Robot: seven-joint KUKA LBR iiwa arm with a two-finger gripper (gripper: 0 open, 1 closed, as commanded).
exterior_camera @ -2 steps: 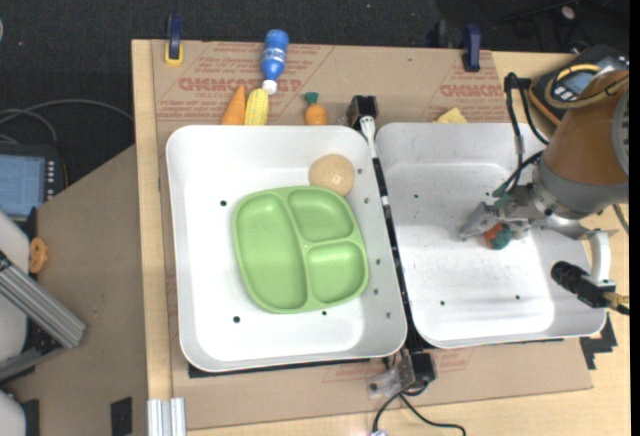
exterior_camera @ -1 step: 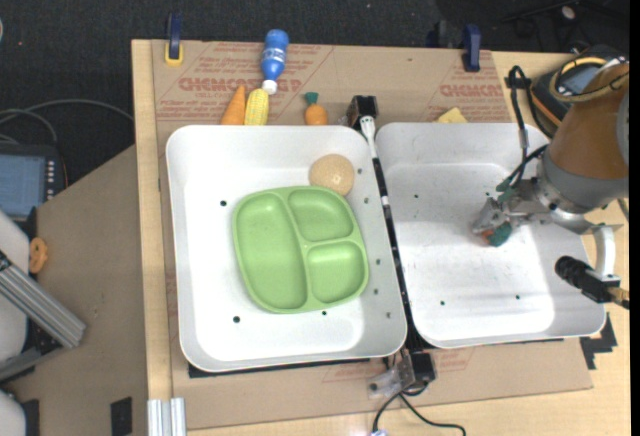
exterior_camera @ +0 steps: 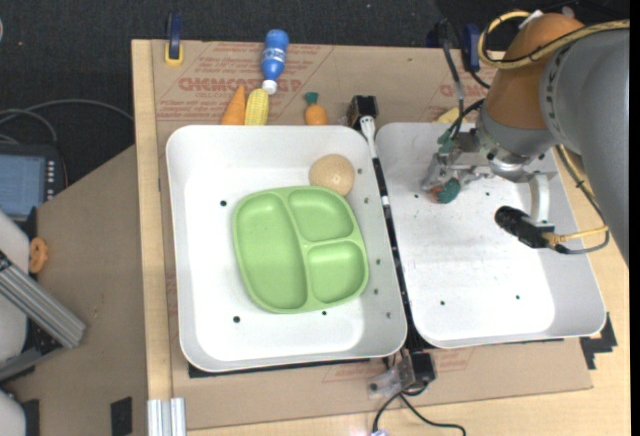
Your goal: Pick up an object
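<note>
Dark carpet surrounds a cardboard-topped bench (exterior_camera: 200, 74) carrying two shallow white bins. We see the left bin (exterior_camera: 200, 254) holding a green divided plate (exterior_camera: 298, 246), its long axis running from upper left to lower right, with a round beige object (exterior_camera: 332, 173) touching its upper rim. We see the arm's gripper (exterior_camera: 447, 179) low over the upper left of the right bin (exterior_camera: 480, 304), beside a small teal-and-red object (exterior_camera: 444, 191); we cannot tell that object's orientation, nor whether the claw is wide, narrow or clasping it. Behind the bins lie a corn cob (exterior_camera: 257, 106), a bottle (exterior_camera: 274, 58) and a carrot (exterior_camera: 315, 111).
</note>
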